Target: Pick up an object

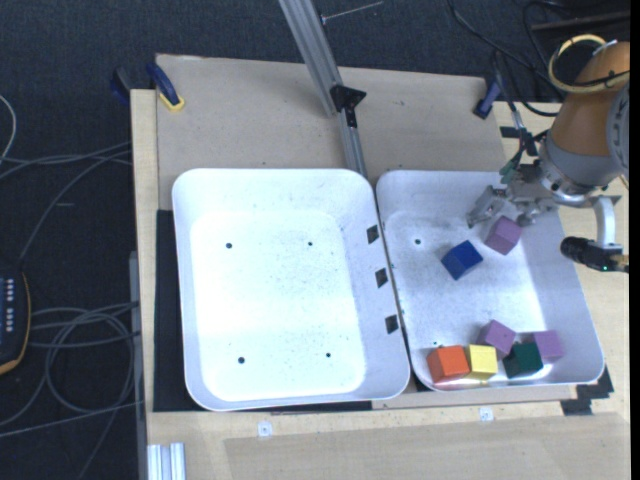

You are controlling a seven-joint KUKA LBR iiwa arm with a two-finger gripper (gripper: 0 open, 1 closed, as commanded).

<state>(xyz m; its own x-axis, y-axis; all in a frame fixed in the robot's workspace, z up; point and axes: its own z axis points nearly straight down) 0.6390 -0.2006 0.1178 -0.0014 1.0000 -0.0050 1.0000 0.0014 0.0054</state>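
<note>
1. We count two white bins on the bench, a left bin (200, 198) and a right bin (570, 298), and they stand side by side with their inner walls touching.
2. We see one arm (590, 128), which comes in from the right side and ends over the upper part of the right bin.
3. The gripper (507, 220) points down to the left. One light purple cube (503, 236) sits at its fingertips, but we cannot tell if the jaws pinch it or only stand above it.
4. We count seven cubes in all, and every one is in the right bin.
5. One blue cube (462, 259) lies alone near the middle of this bin, just beside the light purple cube, to its lower left.
6. The other five cubes are gathered at the near wall of the right bin: one orange cube (449, 362), one yellow cube (483, 360), one dark green cube (523, 358), and two purple cubes (498, 334).
7. The orange and the yellow cube touch each other. The second purple one is at the right end of the group, beside the green cube.
</note>
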